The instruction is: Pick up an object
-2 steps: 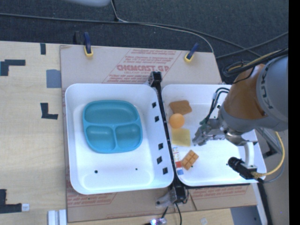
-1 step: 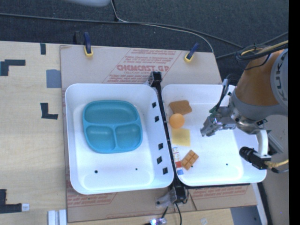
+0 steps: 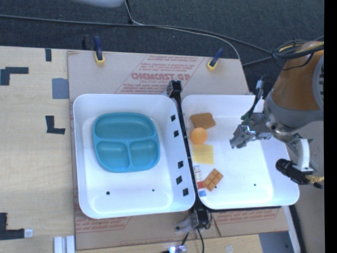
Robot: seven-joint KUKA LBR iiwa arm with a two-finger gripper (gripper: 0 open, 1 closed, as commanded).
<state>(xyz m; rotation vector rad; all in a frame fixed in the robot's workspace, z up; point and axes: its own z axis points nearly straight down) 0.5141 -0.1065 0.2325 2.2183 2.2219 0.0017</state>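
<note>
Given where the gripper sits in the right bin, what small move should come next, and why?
Probably a short move left toward the orange ball. The gripper sits over bare floor of the right bin with nothing between its fingers, while the pickable items, the ball, a yellow slice and a brown piece, lie along the bin's left side. The ball looks nearest.
</note>
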